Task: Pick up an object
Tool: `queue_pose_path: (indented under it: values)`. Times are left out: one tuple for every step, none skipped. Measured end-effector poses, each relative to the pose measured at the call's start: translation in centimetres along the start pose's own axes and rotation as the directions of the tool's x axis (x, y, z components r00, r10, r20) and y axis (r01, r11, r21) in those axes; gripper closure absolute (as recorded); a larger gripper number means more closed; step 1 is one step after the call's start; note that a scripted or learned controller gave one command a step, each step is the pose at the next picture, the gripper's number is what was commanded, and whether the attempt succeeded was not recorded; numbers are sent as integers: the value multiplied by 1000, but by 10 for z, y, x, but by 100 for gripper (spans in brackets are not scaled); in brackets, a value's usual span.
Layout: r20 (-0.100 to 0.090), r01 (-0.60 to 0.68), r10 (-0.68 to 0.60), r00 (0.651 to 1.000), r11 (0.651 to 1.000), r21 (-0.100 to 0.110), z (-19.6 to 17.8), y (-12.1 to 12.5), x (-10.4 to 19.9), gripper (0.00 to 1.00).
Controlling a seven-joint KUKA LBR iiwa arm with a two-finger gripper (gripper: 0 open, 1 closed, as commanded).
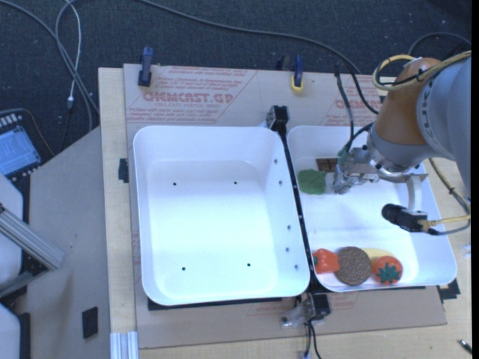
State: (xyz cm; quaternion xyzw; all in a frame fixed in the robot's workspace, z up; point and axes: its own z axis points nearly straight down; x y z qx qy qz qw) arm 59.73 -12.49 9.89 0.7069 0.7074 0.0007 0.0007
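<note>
1. Grey metal of the arm, with its orange band, reaches into the right bin of the 2 white bins.
2. Whether the gripper is apart or together cannot be told; its tip is too small and dark against the wrist.
3. Just left of the gripper lies a green object, close to or touching it.
4. Behind the gripper, a small brown piece peeks out.
5. Well below the gripper, along the bin's near wall, sit a red item, a round brown disc and a red-and-green item, side by side.
6. Far left of the gripper stands the left bin.
</note>
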Motion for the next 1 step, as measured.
queue_pose_path:
  values:
    - [1,1,-1,1000,1000,-4,-54,69,-1,100]
